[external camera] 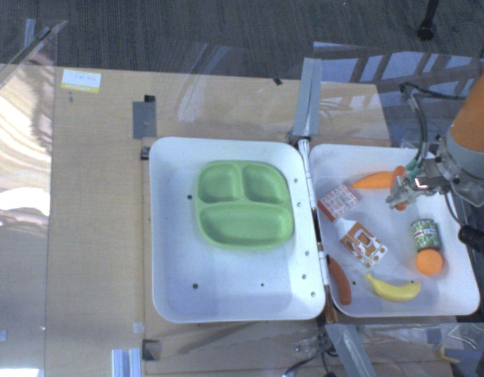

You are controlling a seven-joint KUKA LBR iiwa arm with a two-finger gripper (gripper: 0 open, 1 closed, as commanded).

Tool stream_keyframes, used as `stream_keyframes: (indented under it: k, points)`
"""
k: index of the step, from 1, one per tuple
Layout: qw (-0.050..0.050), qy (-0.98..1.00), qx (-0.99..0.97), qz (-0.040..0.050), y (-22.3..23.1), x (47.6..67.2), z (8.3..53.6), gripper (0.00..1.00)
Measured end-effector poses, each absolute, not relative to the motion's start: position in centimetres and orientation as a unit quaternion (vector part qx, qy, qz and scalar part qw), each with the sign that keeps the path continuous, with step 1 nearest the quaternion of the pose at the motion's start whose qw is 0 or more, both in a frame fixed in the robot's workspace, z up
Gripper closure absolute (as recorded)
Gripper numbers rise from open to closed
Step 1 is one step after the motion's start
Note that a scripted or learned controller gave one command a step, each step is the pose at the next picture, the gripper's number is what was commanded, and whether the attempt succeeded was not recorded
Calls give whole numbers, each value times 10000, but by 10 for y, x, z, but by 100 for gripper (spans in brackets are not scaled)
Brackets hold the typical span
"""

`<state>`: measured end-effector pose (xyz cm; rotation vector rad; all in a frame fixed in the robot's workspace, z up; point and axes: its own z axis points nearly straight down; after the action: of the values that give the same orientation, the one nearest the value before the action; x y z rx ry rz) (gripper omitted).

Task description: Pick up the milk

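You are looking at two shallow white bins sitting side by side on the pale wooden desk [85, 234]. The left bin [226, 297] is holding a green plastic divided tray [243, 204] toward its 12 o'clock half, leaving open floor toward 6 o'clock. In the right bin [458, 301], the small milk carton with orange-and-white print [362, 242] is lying on its side near the centre; its lettering is too small to read. A red-and-white box [338, 200] is lying just at its 11 o'clock, a red sausage [339, 280] at 7 o'clock against the dividing wall, and a yellow banana [394, 288] at 5 o'clock. An orange carrot [373, 181] is resting at 12 o'clock. A green can [423, 233] and an orange ball [430, 263] are sitting at 3 o'clock. The gripper [402, 195] is hovering beside the carrot's tip, apart from the carton; you cannot tell how it is set. A yellow label [81, 79] on the desk is unreadable.
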<state>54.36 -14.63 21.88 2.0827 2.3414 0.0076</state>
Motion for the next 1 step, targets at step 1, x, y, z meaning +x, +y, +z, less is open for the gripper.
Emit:
stream_keyframes:
  k: [1]
  points:
    - [54, 8520, 5235, 24, -97, 537, 280, 100]
